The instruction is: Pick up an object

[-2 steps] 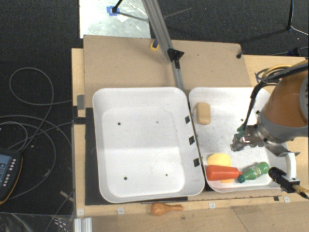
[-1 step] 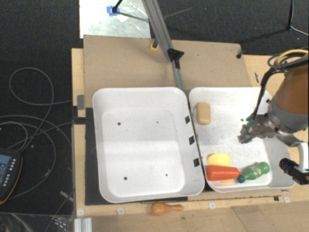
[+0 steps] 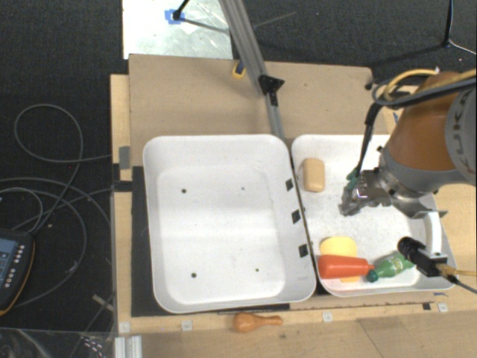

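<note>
The right bin (image 3: pixel 328 149) holds a tan block (image 3: pixel 314 174) near its far left side. At its front lie a yellow round object (image 3: pixel 338 245), an orange-red carrot-like piece (image 3: pixel 343 266) and a green bottle-shaped object (image 3: pixel 390 265). My gripper (image 3: pixel 352 202) hangs over the middle of the right bin, to the right of the tan block and above the yellow object. Nothing shows between its fingers, and the view does not reveal how they stand.
The left bin (image 3: pixel 160 155) sits beside the right one, sharing a rim with black clips. A small tan pear-shaped object (image 3: pixel 255 321) lies on the bench in front of the bins. A grey pole (image 3: pixel 250 47) slants across the back.
</note>
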`<act>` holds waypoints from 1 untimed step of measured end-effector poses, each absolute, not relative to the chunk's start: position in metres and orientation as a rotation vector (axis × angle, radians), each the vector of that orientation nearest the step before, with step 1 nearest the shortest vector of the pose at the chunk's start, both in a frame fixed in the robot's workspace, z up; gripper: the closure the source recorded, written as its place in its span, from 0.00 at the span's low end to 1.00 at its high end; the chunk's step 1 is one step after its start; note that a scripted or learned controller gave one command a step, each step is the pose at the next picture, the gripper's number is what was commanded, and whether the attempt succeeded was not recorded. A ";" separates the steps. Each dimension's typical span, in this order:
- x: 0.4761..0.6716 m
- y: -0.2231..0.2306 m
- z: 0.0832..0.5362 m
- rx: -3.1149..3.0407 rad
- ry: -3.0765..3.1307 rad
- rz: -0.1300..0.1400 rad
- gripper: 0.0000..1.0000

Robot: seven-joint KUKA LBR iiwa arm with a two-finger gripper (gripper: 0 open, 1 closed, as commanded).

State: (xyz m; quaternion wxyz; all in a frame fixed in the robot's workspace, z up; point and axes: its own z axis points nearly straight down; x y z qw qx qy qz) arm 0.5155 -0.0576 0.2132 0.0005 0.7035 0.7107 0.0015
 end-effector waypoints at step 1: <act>0.537 -0.017 0.223 2.210 2.231 0.007 1.00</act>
